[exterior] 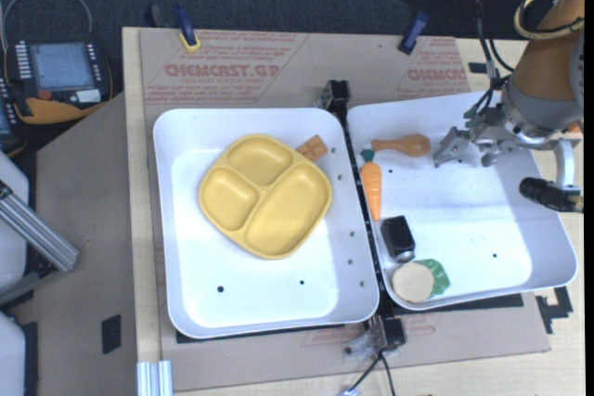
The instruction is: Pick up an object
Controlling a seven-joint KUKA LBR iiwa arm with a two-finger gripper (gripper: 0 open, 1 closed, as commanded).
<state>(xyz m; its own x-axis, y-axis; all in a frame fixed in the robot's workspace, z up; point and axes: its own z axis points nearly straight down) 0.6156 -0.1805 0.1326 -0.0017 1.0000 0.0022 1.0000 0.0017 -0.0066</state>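
My gripper (464,147) hangs over the back of the right bin (520,227), its fingers spread open with nothing between them. Just left of it lies a tan drumstick-shaped toy (403,145). An orange carrot (371,187) rests along the right bin's left wall. Nearer the front sit a small black block (399,236) and a round tan-and-green piece (418,281). The left bin (186,274) holds a yellow divided plate (265,195), with a small brown block (312,147) at its far edge.
The grey arm with its orange band (548,60) comes in from the right above the right bin's back corner. A black divider (357,190) runs between the bins. Cardboard (278,60) lies under both bins.
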